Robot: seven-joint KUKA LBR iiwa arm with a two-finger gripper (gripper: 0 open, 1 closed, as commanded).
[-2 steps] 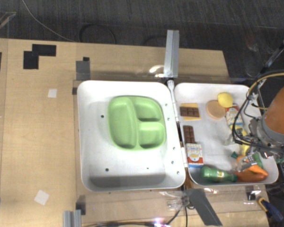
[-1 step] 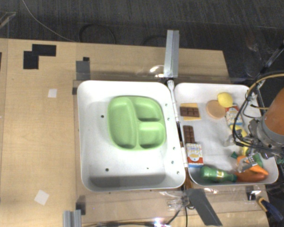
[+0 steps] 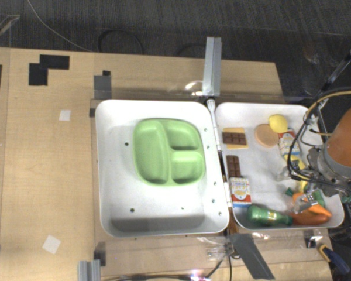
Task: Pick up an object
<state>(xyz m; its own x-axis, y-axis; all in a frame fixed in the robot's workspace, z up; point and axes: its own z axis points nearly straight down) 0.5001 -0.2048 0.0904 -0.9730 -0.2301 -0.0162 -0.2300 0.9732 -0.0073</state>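
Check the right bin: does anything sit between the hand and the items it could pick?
Nothing visible blocks it. The hand is already down in the right bin, right at the orange carrot-like toy in the near right corner, with the green bottle just beside it. The arm's own cables hide the exact contact.

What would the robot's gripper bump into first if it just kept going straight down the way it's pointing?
Probably the orange carrot-like toy in the right bin's near corner. The gripper points down into that corner, just above it. A green bottle lies beside it. Depth is hard to judge from one slanted view.
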